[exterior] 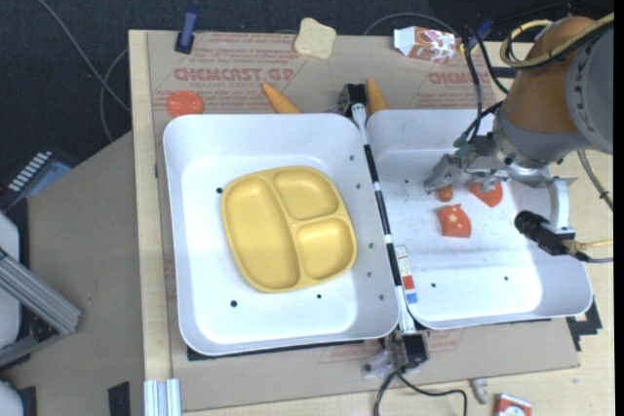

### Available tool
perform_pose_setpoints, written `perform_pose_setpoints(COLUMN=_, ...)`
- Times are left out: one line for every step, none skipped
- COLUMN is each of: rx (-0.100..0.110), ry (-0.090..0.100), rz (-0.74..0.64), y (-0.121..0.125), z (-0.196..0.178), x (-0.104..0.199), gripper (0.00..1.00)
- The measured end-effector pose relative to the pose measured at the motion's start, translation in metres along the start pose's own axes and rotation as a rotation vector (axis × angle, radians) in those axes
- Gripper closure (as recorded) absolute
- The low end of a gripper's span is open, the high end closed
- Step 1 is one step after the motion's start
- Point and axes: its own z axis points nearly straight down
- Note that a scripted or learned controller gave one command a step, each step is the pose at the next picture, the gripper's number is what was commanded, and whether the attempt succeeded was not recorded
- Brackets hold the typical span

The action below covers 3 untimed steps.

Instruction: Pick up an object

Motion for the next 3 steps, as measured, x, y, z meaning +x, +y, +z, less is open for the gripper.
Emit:
perform_pose_setpoints(rx=0.008, ry=0.002, rz=-0.001, y=-0.029, z=0.033, x=0.005, gripper=0.0)
perform_pose_setpoints(rx=0.004, ry=0.001, rz=-0.001, y=-0.027, z=0.023, x=0.005, gripper=1.0)
perform_pose_setpoints(rx=0.002, ry=0.002, rz=-0.004, y=-0.015, z=-0.069, x=0.063, gripper=1.0)
